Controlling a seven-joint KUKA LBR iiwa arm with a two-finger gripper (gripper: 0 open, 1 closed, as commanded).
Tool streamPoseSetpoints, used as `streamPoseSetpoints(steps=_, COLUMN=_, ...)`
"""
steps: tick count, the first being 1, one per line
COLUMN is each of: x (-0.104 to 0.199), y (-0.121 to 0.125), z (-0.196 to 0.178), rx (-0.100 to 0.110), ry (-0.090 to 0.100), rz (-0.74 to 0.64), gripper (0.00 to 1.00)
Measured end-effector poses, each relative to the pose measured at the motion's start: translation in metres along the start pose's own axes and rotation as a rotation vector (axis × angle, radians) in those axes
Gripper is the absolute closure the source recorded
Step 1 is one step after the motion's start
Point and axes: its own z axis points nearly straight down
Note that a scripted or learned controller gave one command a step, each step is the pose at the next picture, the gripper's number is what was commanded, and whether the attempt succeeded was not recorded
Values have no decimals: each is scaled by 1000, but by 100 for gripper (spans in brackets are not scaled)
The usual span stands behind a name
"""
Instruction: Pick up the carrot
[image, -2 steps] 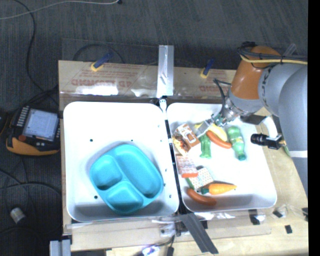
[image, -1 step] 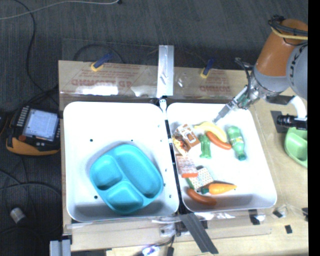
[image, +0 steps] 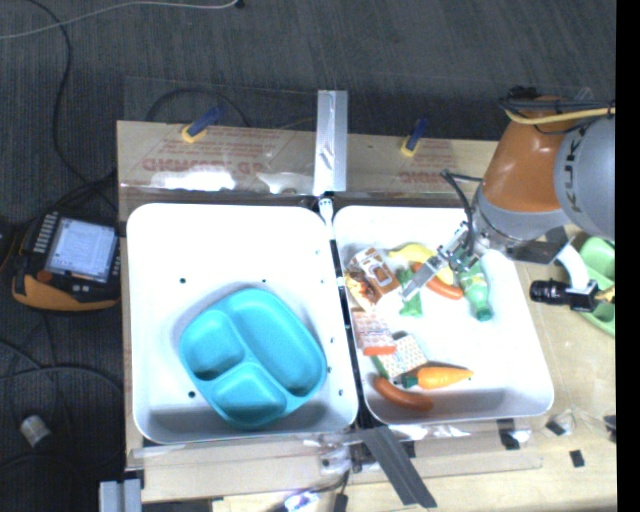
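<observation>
Your arm (image: 545, 180) reaches in from the right, its grey body and orange band sitting over the far right corner of the right bin (image: 520, 345). The end effector (image: 450, 258) hangs over the back half of that bin, among a cluster of toy food; you cannot tell from this slanted view whether it is spread or pressed together, and nothing can be made out between its tips.

The carrot (image: 442, 377) lies toward the near side of the right bin, well apart from the end effector. It rests roughly level, orange body pointing right, with a bit of green at its left end. Just in front of it and to its left lies a reddish sausage-shaped piece (image: 400, 394), touching or nearly touching it. A small patterned packet (image: 406, 352) sits just behind the carrot's left end, and another printed packet (image: 372, 330) lies beside that, close to the divider between the bins.

Near the end effector you see a yellow piece (image: 410, 254), a brown-and-white packaged item (image: 368, 272), a small orange-red piece (image: 445, 290) and a green bottle-like piece (image: 480, 298), all crowded together.

The left bin (image: 160, 250) holds a blue divided tray (image: 252, 353) with three compartments, set at a tilt.

On the counter (image: 580, 370) to the right of the bins lies a green object (image: 600, 262).
</observation>
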Motion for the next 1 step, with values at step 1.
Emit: streamPoseSetpoints(steps=1, x=-21, y=-3, z=46, rx=0, ry=-2, rz=99, gripper=0)
